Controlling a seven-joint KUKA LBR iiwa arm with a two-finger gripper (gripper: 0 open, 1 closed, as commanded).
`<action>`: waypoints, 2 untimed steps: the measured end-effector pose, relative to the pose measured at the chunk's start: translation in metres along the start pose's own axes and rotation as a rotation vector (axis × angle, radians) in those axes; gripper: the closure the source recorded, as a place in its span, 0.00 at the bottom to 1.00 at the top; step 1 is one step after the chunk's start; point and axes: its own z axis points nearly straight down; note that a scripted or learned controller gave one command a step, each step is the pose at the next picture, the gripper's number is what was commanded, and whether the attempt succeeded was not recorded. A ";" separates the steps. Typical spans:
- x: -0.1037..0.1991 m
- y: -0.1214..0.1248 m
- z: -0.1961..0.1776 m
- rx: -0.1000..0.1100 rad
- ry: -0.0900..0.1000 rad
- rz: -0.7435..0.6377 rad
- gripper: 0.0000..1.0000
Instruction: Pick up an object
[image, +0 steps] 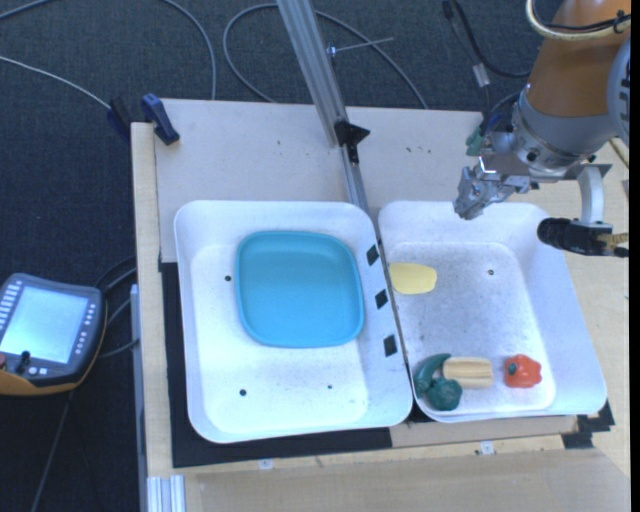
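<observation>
Now | square glossy teal plate (299, 288) | rounded yellow piece (412, 278) | speckled white bin (560, 290)

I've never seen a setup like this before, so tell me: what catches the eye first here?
Probably the big turquoise plate, lying alone in the left bin. Next, the grey and orange arm reaching in from the right, its pincer hovering over the right bin's far edge. Along that bin's near edge sit small toys, including a bright red one.
</observation>
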 end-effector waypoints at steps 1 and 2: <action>0.048 -0.005 0.008 0.000 0.000 -0.001 1.00; 0.102 -0.016 0.009 0.000 0.001 -0.002 1.00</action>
